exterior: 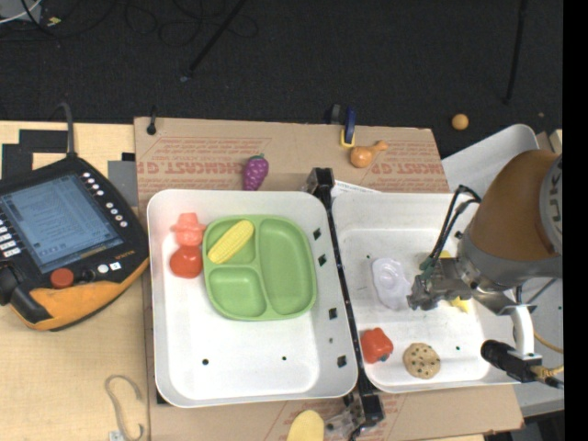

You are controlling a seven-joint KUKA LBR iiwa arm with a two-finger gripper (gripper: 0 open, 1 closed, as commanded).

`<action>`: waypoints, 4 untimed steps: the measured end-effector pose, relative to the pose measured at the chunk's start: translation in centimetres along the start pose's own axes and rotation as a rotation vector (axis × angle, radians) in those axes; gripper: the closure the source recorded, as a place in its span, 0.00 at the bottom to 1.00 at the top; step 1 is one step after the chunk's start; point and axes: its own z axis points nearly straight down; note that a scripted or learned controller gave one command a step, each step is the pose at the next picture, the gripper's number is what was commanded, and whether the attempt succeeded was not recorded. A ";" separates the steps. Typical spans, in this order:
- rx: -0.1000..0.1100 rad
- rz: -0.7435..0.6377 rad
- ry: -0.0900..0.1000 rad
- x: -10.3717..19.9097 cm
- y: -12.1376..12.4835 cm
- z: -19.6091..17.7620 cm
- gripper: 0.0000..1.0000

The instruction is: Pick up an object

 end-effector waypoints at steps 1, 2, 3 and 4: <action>-0.001 0.000 -0.001 0.0 -0.6 -6.0 1.00; 0.002 0.000 0.000 -0.1 -0.6 -7.3 1.00; 0.004 -0.004 0.002 5.3 -1.1 -8.2 1.00; 0.005 -0.001 0.001 5.2 -1.0 -8.2 1.00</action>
